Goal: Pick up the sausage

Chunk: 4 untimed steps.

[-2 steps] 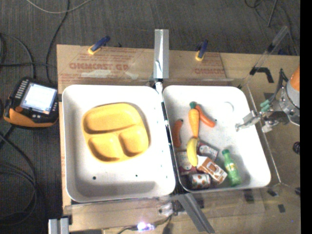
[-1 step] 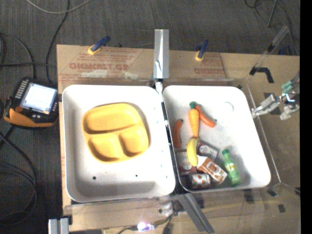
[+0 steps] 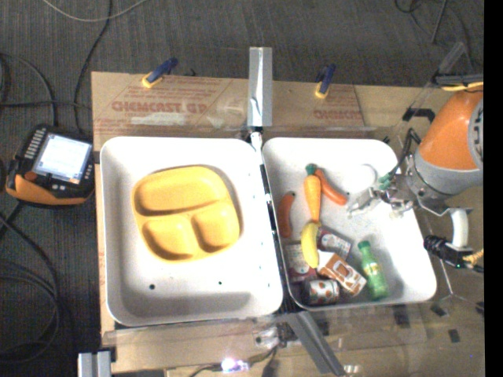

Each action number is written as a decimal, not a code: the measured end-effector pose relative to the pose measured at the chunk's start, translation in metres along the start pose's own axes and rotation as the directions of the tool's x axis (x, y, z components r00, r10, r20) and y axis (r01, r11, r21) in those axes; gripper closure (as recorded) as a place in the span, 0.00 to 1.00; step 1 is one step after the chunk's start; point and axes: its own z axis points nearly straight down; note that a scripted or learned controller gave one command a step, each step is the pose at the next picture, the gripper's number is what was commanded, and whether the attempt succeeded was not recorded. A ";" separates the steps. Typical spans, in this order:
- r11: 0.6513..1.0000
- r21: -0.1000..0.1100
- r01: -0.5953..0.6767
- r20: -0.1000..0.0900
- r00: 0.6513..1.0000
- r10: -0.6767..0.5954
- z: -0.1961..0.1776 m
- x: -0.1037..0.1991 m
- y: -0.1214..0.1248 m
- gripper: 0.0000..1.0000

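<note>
Camera view: gripper (image 3: 363,202) sits over the right bin (image 3: 409,285) toward its 3 o'clock side, fingers spread open with nothing between them. Sausage (image 3: 285,214) lies against the bin's 9 o'clock wall, well apart from the gripper, with a carrot (image 3: 313,194) and banana (image 3: 310,244) just beside it and a green bottle (image 3: 372,269) at 5 o'clock. Left bin (image 3: 114,281) holds a yellow tray (image 3: 187,211).

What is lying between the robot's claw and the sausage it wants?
The sausage lies against the left wall of the right bin. The gripper hovers further right. A carrot and a smaller orange piece lie between them.
</note>
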 end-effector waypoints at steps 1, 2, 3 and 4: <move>1.000 -0.001 0.000 0.000 1.000 0.000 0.000 0.000 0.000 0.00; 0.997 0.000 -0.071 -0.001 0.997 0.071 0.035 0.051 0.016 0.00; 0.998 0.002 -0.070 -0.002 0.998 0.070 0.027 0.052 0.015 1.00; 0.998 -0.003 0.064 0.003 0.998 -0.064 -0.135 0.129 0.007 1.00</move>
